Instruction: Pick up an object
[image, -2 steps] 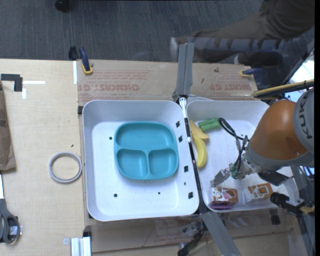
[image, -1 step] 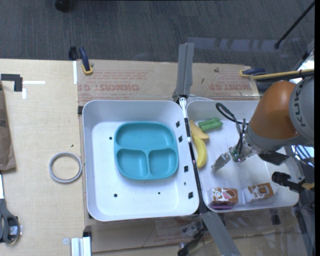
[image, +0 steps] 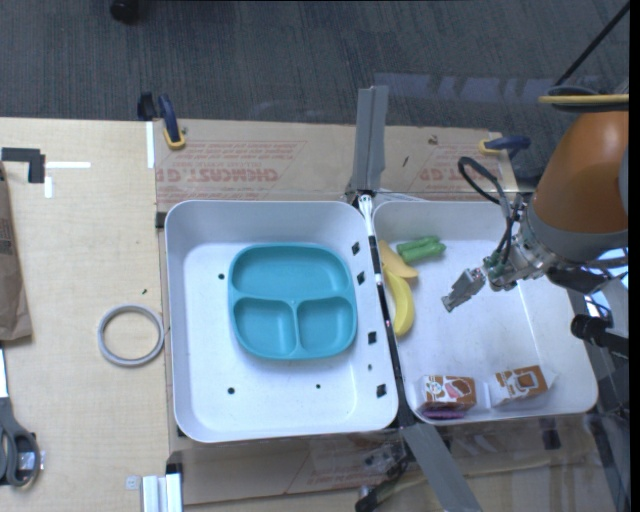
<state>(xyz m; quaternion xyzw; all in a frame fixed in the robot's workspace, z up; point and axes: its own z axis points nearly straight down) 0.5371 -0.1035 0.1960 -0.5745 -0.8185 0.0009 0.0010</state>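
My gripper (image: 462, 290) hangs over the middle of the right bin (image: 520, 330), reaching in from the right under the orange-banded wrist. Nothing shows between its fingers. A yellow banana (image: 400, 295) lies along the bin's left wall, just left of the gripper. A green object (image: 421, 249) rests above the banana near the back. Two small brown-and-white packets (image: 449, 391) (image: 521, 382) lie along the front wall of the right bin.
The left bin (image: 200, 330) holds a teal divided plate (image: 294, 301). A grey ring (image: 131, 333) lies on the bench at the left. A grey divider post (image: 370, 140) stands at the back between the bins. Cables (image: 485, 180) loop near the wrist.
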